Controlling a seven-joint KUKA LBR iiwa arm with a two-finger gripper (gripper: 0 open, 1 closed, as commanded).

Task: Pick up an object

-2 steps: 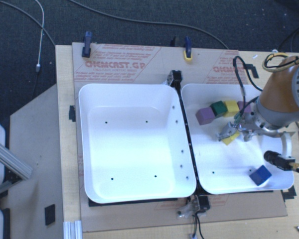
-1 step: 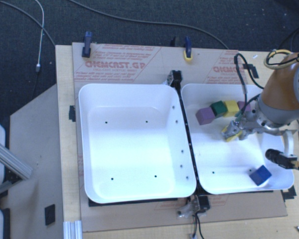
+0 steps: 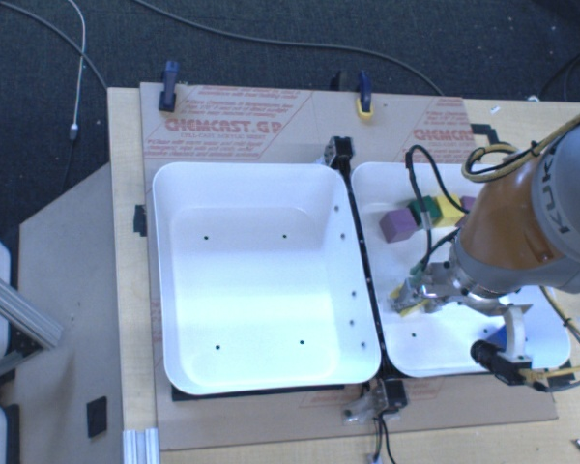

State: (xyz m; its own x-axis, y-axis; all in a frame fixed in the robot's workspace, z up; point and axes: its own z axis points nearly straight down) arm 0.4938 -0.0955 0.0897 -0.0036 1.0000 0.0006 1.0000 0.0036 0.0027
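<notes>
**Q:** How far along is the pick?

**A:** I am judging it unfinished. My gripper (image 3: pixel 413 296) is hanging low inside the right bin (image 3: pixel 435 361), near its left wall; something yellowish is showing at the tip, but I cannot tell whether it is being pinched, nor how the tip is set. Lifting is remaining.

**Q:** What are the bins holding?

**A:** The left bin (image 3: pixel 261 278) is showing bare white floor. Toward the right bin's far edge, a purple block (image 3: pixel 398 224), a green block (image 3: pixel 425 208) and a yellow piece (image 3: pixel 449 211) are clustering; a blue object (image 3: pixel 496 337) is lying near its near edge.
</notes>
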